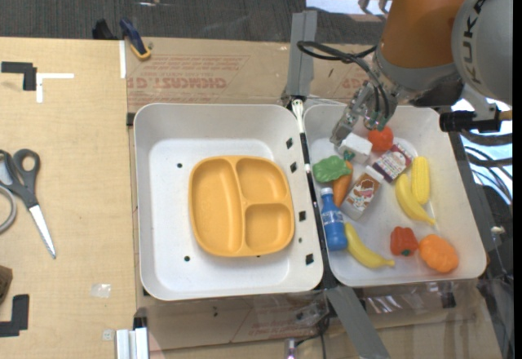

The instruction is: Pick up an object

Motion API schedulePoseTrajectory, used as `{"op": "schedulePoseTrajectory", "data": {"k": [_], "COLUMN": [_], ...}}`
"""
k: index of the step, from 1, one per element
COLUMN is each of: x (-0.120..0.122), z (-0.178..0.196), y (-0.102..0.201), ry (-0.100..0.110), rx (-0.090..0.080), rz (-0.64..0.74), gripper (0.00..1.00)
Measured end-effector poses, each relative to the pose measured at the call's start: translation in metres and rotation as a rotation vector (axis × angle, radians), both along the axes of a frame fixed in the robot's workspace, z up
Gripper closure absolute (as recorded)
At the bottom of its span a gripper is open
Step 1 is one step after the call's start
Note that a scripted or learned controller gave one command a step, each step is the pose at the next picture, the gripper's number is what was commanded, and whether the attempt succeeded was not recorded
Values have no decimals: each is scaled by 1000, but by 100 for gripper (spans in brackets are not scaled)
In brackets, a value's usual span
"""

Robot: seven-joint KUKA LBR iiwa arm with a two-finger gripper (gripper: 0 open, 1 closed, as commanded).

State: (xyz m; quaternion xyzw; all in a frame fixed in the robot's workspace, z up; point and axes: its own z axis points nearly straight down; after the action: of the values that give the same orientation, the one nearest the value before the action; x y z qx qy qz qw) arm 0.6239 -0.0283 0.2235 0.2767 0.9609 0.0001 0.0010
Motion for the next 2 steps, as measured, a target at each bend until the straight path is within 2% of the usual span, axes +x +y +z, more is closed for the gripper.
{"op": "schedulePoseTrajectory", "data": {"k": [1,2], "x": [10,-5], "z": [-57,42], "y": [-80,-58], "ry": [-1,-3], "rx": [-1,-1], "rz": [311,270], "gripper": [100,100]}}
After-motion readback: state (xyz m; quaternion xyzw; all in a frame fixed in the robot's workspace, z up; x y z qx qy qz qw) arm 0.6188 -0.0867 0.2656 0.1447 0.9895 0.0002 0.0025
